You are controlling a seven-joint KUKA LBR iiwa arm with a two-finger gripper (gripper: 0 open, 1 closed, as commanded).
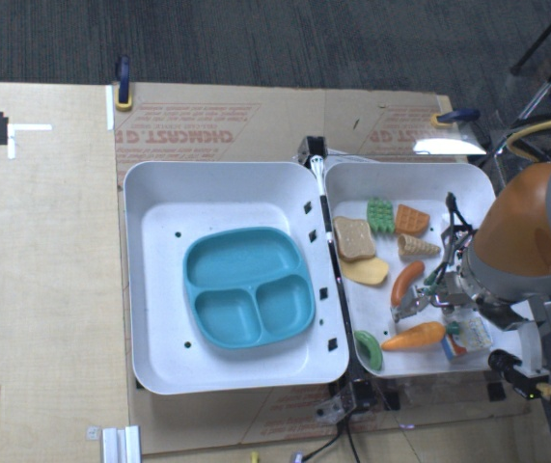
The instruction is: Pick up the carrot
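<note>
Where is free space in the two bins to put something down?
Free: the left bin floor around the blue tray, and the tray's compartments. Crowded: the right bin, where bread, sausage and carrot lie close by the end effector.

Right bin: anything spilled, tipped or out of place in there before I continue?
Nothing stands out. The orange carrot lies flat on the right white bin's floor near its front edge, and the other toy foods lie apart from one another. The blue divided plate sits level in the left white bin.
</note>
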